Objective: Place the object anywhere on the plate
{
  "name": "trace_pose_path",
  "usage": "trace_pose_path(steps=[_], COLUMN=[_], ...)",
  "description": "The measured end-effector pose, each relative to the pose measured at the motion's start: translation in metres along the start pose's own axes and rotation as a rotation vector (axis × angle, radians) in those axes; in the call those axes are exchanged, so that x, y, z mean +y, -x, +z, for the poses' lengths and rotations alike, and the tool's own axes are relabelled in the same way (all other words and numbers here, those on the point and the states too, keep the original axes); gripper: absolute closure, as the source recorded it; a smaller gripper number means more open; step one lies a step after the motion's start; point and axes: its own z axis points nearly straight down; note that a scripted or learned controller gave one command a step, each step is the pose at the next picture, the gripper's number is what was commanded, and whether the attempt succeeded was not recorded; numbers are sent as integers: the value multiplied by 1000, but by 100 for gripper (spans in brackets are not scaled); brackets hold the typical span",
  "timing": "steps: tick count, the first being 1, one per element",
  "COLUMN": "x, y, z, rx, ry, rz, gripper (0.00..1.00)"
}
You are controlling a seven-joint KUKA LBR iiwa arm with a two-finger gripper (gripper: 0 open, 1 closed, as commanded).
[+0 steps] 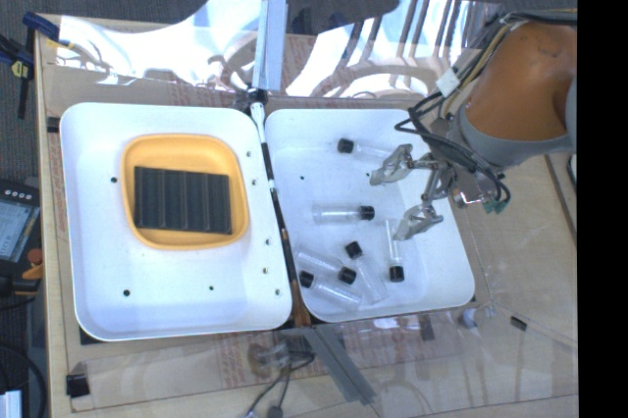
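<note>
- the surface carries 2 shallow white bins side by side; the left bin and the right bin meet along a dark seam near the middle of the view.
- in the left bin lies a yellow plate with rounded corners, and on its middle sits a dark ribbed panel.
- the arm reaches in from the right, its orange band above the wrist over the right bin's far right corner.
- the jaws hang over the right side of the right bin, spread apart, with nothing between them; one finger points toward the bin's middle, the other sits nearer the front.
- the task's things are small clear vials with black caps, all lying in the right bin and none on the plate.
- 1 vial lies flat near the bin's middle, its black cap toward the right, just left of the jaws.
- a lone black cap sits toward the back of the bin, apart from the rest.
- another vial lies close under the front finger, its cap at the near end.
- a black-capped piece rests between the middle vial and the front group.
- near the front edge, 2 more vials lie close together at a slant; whether they touch i cannot tell.
- crinkled silver foil lines the surface behind both bins.
</note>
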Motion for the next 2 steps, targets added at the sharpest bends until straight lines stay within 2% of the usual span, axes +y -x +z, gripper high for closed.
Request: trace_pose_path(steps=[1,2], x=[-2,-6], y=[17,31], z=[-47,-60], rx=[-2,-2], ry=[-2,-2], rz=[-280,-241], gripper=[0,0])
